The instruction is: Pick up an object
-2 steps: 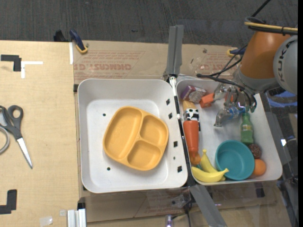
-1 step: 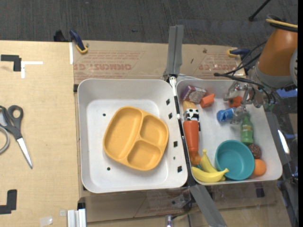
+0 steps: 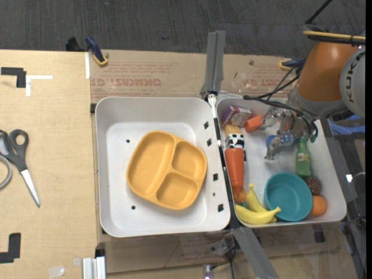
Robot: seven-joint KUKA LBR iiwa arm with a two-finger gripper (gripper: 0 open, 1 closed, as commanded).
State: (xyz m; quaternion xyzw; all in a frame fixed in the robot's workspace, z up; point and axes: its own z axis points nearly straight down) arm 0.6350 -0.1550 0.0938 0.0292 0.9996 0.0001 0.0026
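Note:
My gripper (image 3: pixel 278 142) hangs low over the back half of the right bin (image 3: pixel 336 173), under the orange wrist band. A small blue object (image 3: pixel 271 139) lies right at it, and a green bottle (image 3: pixel 303 156) stands just to its right. The same bin holds an orange carrot (image 3: pixel 235 168), a yellow banana (image 3: pixel 256 210), a teal bowl (image 3: pixel 288 197), an orange fruit (image 3: pixel 318 205), a dark round item (image 3: pixel 314 185), a black-and-white cow-patterned item (image 3: pixel 235 140), a purple packet (image 3: pixel 235 114) and a small orange-red piece (image 3: pixel 254 122). I see nothing lifted.
The left bin (image 3: pixel 110 156) holds a yellow three-compartment plate (image 3: pixel 167 170). A grey divider bar (image 3: pixel 215 63) runs between the bins at the back. Scissors (image 3: pixel 20 161) lie on the wooden bench at far left. Cables trail from the arm over the right bin's back edge.

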